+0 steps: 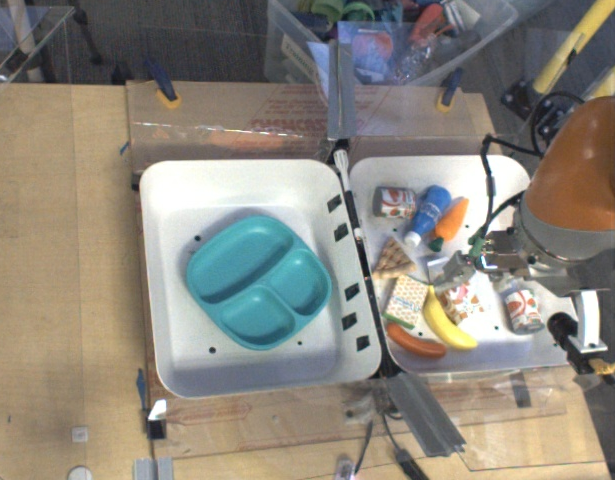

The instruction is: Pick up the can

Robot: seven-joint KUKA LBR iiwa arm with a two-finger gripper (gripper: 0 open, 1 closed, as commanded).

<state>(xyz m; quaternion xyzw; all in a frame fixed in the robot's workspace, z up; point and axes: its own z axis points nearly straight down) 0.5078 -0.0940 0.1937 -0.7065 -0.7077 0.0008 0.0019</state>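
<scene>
White and red, the small round metal can (394,202) lies on its side near the back of the right white plastic bin (507,173). Its long way runs left to right, and one flat end faces the wall between the two bins. A second red and white can (523,308) lies closer to the front, right by the arm, and its long way runs front to back.

Next to the first can lies a blue bottle with a white cap (427,215), and touching that is an orange carrot-shaped toy (451,219). A smooth yellow banana (446,324) curves at the front of the bin. A red hot-dog-shaped toy (415,341) sits just in front of it. A flat pizza slice toy (392,257) lies between the cans and the banana.

In the left white bin (167,198) sits a smooth teal plastic tray with three parts (258,281).

Reaching in from the right, the big grey arm with its orange band (577,173) bends low over the right bin. Its gripper (457,268) hangs above the middle of the pile, well apart from the first can. I can't tell how it is set or whether it has hold of anything.
</scene>
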